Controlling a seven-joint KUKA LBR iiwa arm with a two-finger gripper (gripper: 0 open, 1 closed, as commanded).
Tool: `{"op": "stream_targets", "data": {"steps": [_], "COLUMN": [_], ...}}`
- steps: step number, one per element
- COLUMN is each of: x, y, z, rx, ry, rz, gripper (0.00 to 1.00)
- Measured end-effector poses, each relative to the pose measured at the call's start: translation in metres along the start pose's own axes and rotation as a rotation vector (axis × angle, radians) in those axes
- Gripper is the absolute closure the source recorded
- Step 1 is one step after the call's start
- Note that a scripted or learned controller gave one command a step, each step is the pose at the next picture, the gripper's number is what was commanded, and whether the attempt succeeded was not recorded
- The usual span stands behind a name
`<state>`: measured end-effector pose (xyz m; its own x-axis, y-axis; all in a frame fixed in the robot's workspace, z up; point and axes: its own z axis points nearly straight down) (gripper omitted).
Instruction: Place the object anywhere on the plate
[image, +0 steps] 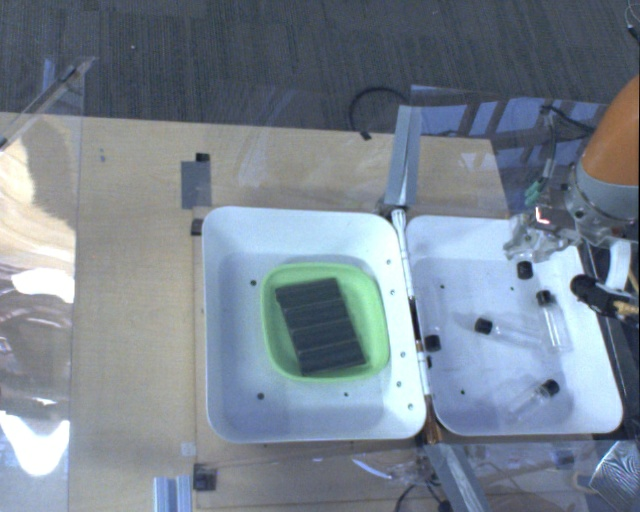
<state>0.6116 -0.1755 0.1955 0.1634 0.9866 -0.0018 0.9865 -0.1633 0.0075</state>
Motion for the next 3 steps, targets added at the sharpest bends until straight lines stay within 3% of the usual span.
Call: {"op": "stream_targets", "data": {"steps": [1, 2, 3], "x": [0.120, 0.195, 0.195], "y": [-0.045, -0.080, -0.080], "z": [0.010, 0.010, 0.010], "rx": [0.003, 0.005, 0.004], "ry": [0.003, 0.004, 0.004], "rz": [-0.048, -0.231, -0.230], "gripper": [1.00, 1.00, 0.00]}}
